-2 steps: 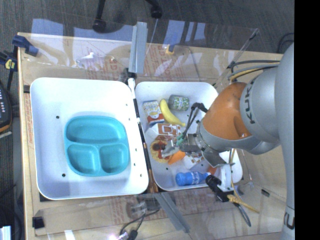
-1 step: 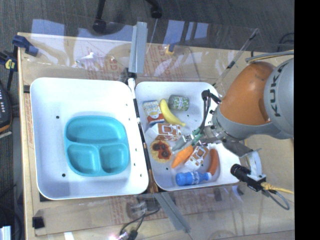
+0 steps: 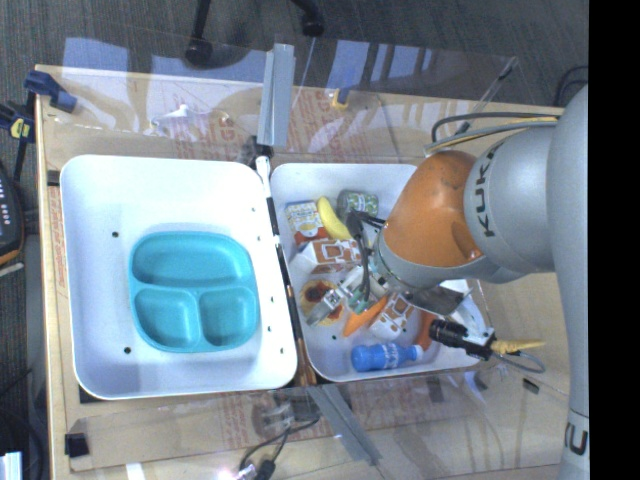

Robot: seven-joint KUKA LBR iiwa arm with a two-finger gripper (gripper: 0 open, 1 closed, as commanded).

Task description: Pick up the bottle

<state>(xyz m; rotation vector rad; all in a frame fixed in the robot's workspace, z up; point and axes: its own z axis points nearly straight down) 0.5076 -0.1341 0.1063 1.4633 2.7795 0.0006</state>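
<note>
I am down in the right bin (image 3: 300, 183), and my pincer (image 3: 362, 286) sits low among the clutter at its middle, under my orange wrist band (image 3: 432, 216); whether it is spread or pressed together I cannot tell, since my own wrist covers most of it. The bottle (image 3: 386, 356), blue with a white label, lies on its side along the bin's near wall, just beside an orange carrot-like piece (image 3: 362, 318) and near my pincer but apart from it, toward the near edge. To do this well I judge I should shift toward that wall, line up across the bottle's narrow body, not its length, and come down clear of the neighbouring packets (image 3: 303, 220) and banana (image 3: 333, 218).
</note>
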